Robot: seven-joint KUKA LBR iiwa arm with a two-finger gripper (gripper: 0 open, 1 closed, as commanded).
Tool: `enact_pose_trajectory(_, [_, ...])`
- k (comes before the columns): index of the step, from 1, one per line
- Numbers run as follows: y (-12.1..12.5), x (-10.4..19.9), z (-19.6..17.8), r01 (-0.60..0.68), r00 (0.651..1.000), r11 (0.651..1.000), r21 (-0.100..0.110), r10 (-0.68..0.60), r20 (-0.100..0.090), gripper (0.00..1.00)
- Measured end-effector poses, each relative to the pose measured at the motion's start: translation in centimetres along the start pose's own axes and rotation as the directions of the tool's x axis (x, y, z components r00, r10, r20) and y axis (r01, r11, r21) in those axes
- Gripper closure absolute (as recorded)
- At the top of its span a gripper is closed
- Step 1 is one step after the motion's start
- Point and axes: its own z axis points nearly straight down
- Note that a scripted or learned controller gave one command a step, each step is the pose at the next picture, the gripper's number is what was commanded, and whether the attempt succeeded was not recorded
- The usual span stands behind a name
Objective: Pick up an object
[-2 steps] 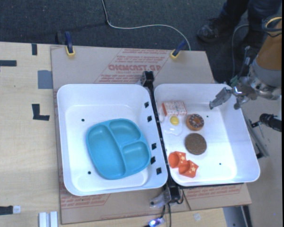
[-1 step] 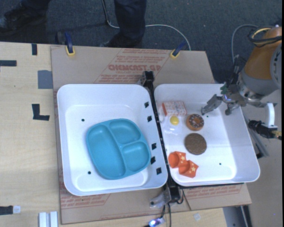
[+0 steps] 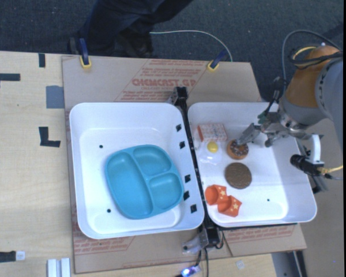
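Pincer of ours sits over a small sprinkled donut; its state we cannot tell. Far beyond it, the tabletop board reads "CHEMCAST GP".

Even, fairly bright overhead light is falling across the worktop, and the two white bins are glaring almost to washout, losing detail along their walls. Soft, short shadows are sitting under the blue tray. The dark floor is staying dim and grainy, and the frame is looking slightly soft throughout
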Motion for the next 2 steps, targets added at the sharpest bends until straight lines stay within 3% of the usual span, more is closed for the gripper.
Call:
enact_pose_trajectory(1, [0.0,0.1,-1.1,0.001,1.0,1.0,-0.001,-0.001,0.0,1.0])
enact_pose_trajectory(2, [-0.4,-0.1,-5.4,-0.001,1.0,1.0,-0.003,0.001,-0.001,1.0])
